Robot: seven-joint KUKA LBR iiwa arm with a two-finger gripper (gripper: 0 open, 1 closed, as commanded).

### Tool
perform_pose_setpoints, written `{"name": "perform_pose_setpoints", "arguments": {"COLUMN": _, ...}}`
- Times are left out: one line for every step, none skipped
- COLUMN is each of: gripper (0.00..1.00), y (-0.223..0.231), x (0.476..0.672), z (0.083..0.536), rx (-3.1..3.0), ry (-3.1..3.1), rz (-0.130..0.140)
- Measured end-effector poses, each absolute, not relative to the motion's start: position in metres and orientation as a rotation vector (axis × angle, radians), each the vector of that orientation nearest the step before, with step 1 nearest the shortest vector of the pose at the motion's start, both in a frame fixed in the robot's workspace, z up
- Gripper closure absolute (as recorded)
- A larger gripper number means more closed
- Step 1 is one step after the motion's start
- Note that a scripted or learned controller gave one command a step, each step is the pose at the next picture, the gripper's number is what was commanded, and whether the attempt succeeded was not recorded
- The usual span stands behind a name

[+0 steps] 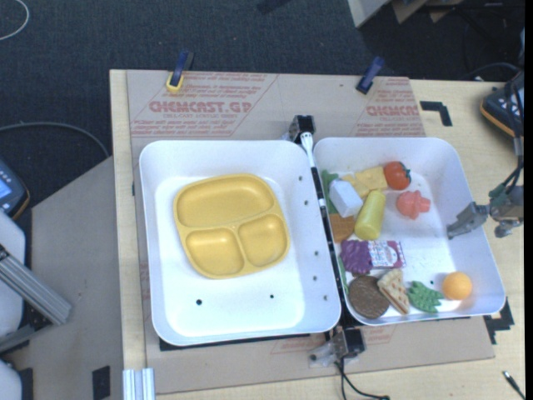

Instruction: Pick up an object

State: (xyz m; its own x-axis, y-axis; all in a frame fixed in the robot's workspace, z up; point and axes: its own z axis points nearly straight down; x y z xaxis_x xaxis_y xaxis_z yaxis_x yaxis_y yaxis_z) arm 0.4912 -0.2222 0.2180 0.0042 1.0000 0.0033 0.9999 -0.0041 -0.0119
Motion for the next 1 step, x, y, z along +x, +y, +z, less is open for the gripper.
{"name": "perform_pose_setpoints", "arguments": {"gripper": 0.00, "y": -0.2217, "x": 0.4942, "z": 0.2242, "rx": -2.222, "ry": -2.222, "rz": 0.000}}
